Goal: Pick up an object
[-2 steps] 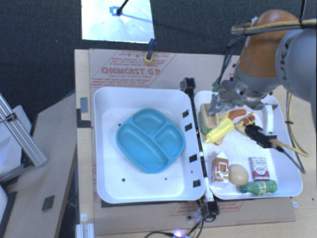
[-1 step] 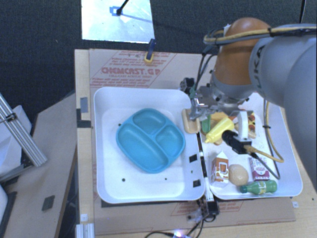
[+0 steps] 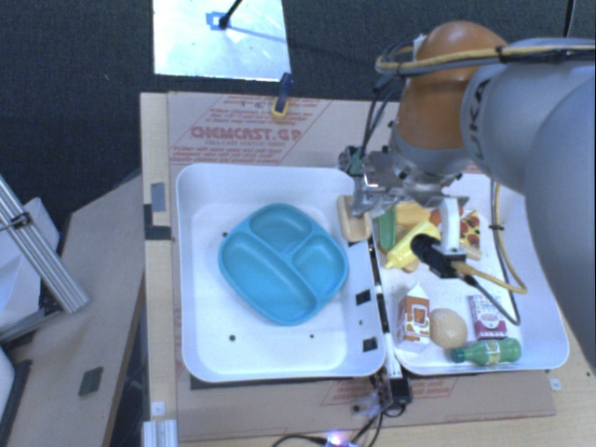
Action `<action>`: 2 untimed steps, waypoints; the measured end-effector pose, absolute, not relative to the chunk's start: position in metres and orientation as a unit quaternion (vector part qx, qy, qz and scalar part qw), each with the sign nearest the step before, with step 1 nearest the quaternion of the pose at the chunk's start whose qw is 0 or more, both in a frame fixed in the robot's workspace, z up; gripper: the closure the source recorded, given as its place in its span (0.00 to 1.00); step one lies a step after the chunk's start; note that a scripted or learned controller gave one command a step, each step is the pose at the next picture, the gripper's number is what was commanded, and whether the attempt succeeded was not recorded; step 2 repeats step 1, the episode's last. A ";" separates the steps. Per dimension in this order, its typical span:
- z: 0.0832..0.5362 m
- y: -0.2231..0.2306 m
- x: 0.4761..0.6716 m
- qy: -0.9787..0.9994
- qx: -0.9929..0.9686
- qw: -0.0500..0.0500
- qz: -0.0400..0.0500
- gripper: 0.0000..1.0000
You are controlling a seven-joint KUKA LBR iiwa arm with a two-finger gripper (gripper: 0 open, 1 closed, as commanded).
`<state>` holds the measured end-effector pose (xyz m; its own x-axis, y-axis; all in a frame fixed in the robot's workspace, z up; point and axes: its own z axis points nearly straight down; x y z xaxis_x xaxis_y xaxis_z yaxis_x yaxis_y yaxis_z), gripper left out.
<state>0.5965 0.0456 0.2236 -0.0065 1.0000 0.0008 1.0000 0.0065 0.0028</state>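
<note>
The pincer [image 3: 384,214] hung low over the yellow plastic banana [image 3: 406,248] just beneath; I couldn't tell its state, so no pick was confirmed.

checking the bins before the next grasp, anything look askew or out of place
The blue divided tray lies turned at an angle in the left bin. A green bottle lies on its side at the right bin's front edge. No spill or damage shows.

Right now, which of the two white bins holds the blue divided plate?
The left bin holds the blue divided plate; the right bin holds small toy foods, including a green bottle lying flat.
</note>
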 end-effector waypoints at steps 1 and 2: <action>0.221 0.062 0.586 0.710 0.705 0.000 0.000 1.00; 0.221 0.062 0.586 0.710 0.705 0.000 0.000 1.00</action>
